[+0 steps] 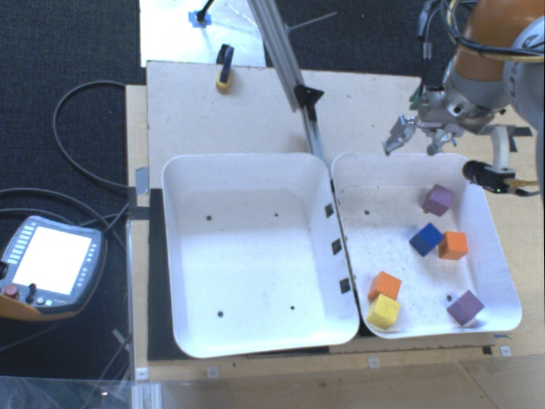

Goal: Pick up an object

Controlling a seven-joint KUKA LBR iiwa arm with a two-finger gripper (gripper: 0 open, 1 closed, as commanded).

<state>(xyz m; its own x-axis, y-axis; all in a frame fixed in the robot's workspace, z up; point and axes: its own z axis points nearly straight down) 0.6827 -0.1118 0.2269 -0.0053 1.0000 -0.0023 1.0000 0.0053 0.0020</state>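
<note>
Above the right bin's (502, 254) far rim our pincer (417, 139) hangs released and empty; descending onto touching blue (426, 239) and orange cubes (453, 245) risks nudging both.

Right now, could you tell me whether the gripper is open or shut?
Open: the gripper hovers above the right bin's far rim, its fingers spread apart with nothing between them.

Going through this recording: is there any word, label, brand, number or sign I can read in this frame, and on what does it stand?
None can be read.
Teach pendant: its screen is washed out white, and its buttons are too small to tell any marking.
Blocks, such as the blue block and yellow block: plain faces, no print.
Right bin: dark tabs along the edge it shares with the left bin, no legible text.
</note>
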